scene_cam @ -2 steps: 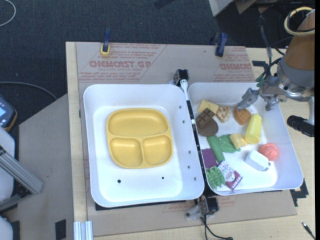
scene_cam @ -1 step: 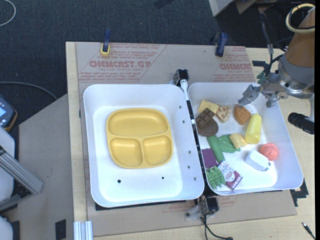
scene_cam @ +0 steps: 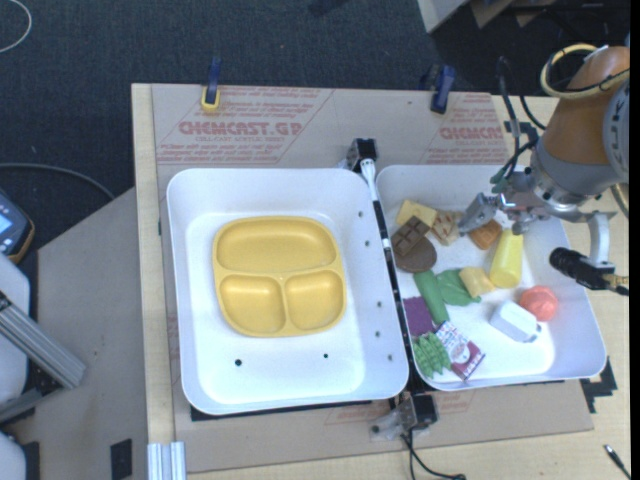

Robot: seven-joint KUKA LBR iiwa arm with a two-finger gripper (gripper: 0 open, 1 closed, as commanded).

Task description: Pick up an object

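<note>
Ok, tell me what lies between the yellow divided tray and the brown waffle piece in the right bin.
In the camera view, between the yellow tray and the brown waffle piece lie bare white floor of the left bin and the two bins' adjoining rims.

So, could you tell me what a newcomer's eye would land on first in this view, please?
Probably the yellow divided tray, sitting alone in the left bin. Next comes the cluster of small items in the right bin: a yellow bottle, a brown waffle-like piece, green vegetables and a red ball. The grey-and-orange arm reaches in from the right, its pincer low over that bin's far side.
</note>
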